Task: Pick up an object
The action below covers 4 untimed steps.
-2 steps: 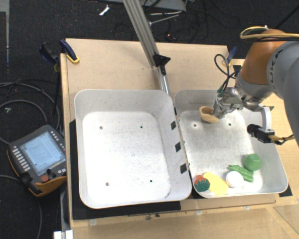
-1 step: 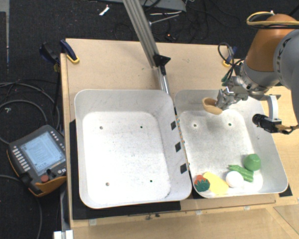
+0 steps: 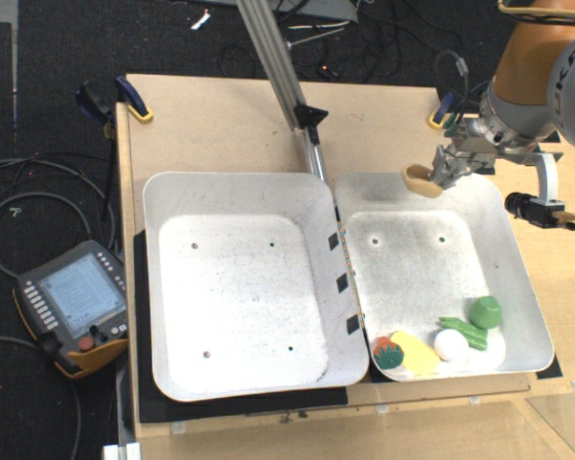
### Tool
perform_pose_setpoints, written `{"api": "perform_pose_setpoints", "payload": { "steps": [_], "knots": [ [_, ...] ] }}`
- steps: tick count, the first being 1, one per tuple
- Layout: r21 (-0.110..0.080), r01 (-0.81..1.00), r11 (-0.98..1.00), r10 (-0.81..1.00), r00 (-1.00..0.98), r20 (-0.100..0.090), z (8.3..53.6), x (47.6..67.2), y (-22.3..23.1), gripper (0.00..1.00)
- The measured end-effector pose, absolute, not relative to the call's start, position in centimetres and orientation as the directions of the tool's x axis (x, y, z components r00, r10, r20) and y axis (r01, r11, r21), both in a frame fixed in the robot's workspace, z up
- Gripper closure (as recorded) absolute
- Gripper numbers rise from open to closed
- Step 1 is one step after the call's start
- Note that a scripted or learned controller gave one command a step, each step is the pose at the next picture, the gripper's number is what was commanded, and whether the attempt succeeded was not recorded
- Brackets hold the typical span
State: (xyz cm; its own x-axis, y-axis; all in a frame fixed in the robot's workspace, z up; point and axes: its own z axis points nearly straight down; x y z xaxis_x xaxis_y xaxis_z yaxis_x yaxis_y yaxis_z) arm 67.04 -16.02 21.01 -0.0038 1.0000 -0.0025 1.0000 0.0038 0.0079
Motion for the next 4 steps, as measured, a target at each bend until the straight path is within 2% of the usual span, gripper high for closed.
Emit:
{"api": "perform_pose_setpoints", "payload": {
  "steps": [1, 2, 4],
  "knots": [
    [0.006, 1.000, 0.003, 1.000, -0.003, -0.002, 24.4, 67.2, -16.0, 1.00],
    [-0.001, 1.000, 0.008, 1.000, -0.008, 0.002, 24.5, 66.9, -9.6, 1.00],
    [0.000, 1.000, 0.008, 1.000, -0.008, 0.002, 23.7, 66.4, 0.7, 1.00]
  ]
}}
